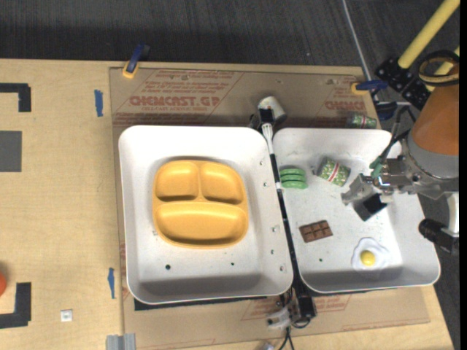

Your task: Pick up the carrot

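Reaching in from the right, the grey arm (430, 159) with its orange band hangs over the right bin (416, 272), its jaws low above the bin's floor near the bin's right wall. Whether the jaws are released or clenched cannot be told from this slant, and nothing is seen between them.

Within the right bin, a green ridged piece (293, 178) lies close to the bin's left wall, a small green, red and white can (333, 171) lies tilted just beside it toward the bin's middle, a brown chocolate bar (317, 232) lies flat nearer the bin's front, and a fried egg (368, 256) sits by its front right corner.

Touching the right bin's left side is the left bin (135, 210), which holds a yellow divided tray (198, 203).

Well apart from the right bin, beyond the left bin, an orange-red thing (2, 284) lies on the desk (58, 195), cut by the frame's edge; whether it is the carrot cannot be told.
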Tool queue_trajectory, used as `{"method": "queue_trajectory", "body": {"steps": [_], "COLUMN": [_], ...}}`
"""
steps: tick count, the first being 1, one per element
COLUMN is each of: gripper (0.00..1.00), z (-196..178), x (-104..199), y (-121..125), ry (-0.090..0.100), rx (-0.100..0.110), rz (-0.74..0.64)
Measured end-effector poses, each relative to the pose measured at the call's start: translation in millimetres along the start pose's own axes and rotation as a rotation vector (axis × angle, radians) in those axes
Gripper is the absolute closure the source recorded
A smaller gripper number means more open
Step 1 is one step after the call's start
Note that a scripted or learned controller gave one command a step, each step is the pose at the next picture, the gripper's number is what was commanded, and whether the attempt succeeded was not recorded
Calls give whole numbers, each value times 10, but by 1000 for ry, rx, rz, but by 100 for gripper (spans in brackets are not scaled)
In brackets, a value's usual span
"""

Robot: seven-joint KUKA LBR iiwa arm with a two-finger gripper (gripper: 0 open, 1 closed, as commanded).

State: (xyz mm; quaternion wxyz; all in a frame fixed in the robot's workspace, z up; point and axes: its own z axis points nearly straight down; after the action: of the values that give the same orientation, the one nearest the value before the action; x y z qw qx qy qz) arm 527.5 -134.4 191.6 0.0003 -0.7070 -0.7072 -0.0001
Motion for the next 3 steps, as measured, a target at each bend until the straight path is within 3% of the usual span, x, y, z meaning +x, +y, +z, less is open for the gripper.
{"method": "queue_trajectory", "body": {"steps": [1, 2, 3], "gripper": [0, 0, 0], "z": [1047, 351, 464], "x": [375, -22, 320], "y": [-216, 199, -355], "ry": [0, -1, 1], "rx": [-4, -2, 1], "rz": [19, -218, -82]}}
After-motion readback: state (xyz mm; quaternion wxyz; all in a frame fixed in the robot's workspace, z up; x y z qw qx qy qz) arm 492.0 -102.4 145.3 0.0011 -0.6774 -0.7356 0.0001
